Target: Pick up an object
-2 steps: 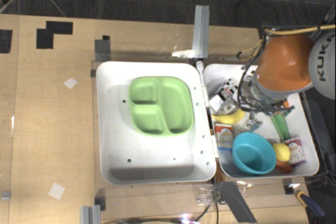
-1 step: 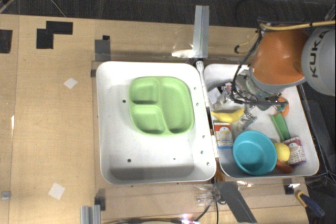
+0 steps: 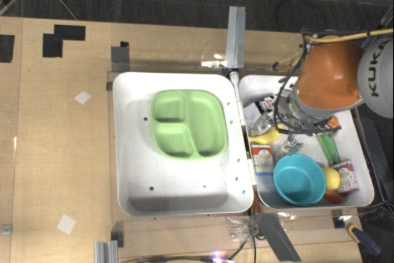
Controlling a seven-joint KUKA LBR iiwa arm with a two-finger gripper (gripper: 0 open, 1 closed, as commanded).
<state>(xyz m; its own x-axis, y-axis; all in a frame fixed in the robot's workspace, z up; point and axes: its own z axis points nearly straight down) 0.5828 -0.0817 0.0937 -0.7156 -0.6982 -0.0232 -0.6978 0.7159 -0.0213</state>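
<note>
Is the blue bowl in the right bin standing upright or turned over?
Upright: the blue bowl shows its open hollow inside facing up.

A broad orange band point(image 3: 329, 77) sits directly above the gripper point(image 3: 289, 132), glossy and rounded. Behind it the arm's grey shell point(image 3: 378, 80) carries dark "KUKA" lettering. Thin black and yellowish cables point(image 3: 295, 58) loop beside the band toward the dark wrist hardware.

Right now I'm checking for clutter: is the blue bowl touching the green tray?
Apart. The camera view shows the blue bowl in the right bin and the green tray in the left bin, with both bins' walls between them.
</note>
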